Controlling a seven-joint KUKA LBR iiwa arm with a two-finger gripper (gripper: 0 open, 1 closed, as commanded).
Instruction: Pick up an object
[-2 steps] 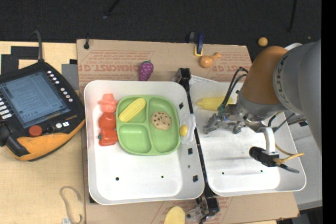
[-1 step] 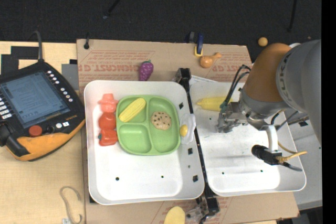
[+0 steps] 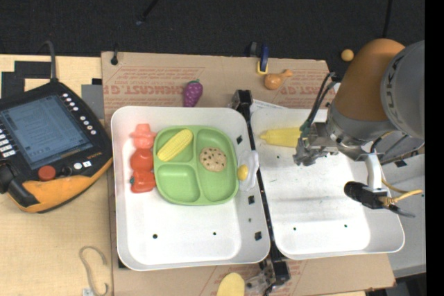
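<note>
My gripper (image 3: pixel 304 154) hangs low over the back left part of the right bin (image 3: pixel 333 232). Just to its left, against the bin's back wall, lies a yellow corn-like piece (image 3: pixel 279 137), close to the gripper but not between its fingers. The left bin (image 3: pixel 180 239) holds a green divided plate (image 3: pixel 191 187) bearing a yellow corn cob (image 3: pixel 173 143) and a cookie (image 3: pixel 213 159). A red and pink toy (image 3: pixel 141 159) lies left of the plate. A small yellow piece (image 3: pixel 243 172) sits at the plate's right edge.
Behind the bins on the cardboard lie purple grapes (image 3: pixel 193 91), an orange pear-like toy (image 3: pixel 276 79) and an orange ball (image 3: pixel 347 55). A teach pendant (image 3: pixel 48 142) rests on the bench at left. A yellow toy (image 3: pixel 231 283) lies in front of the bins.
</note>
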